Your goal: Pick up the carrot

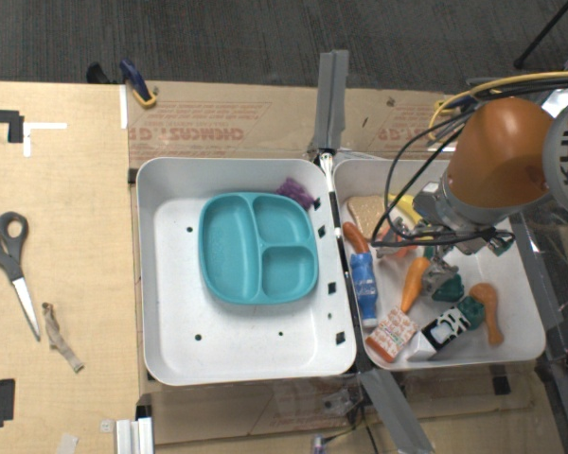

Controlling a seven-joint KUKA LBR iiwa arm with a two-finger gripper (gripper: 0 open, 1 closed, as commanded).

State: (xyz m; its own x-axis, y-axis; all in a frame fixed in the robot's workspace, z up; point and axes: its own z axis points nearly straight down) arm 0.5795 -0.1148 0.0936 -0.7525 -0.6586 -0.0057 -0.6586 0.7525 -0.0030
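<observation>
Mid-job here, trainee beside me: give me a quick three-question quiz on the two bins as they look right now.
1. True or false: the teal divided plate lies in the left bin.
2. Which bin holds the carrot?
3. The blue tube lies: A) near the right bin's left wall, B) on the plate, C) on the bench by the scissors.

Key: 1 true; 2 the right bin; 3 A.

Orange carrot (414, 283); teal divided plate (259, 248); white bins (161, 282); blue bottle (363, 287).
</observation>
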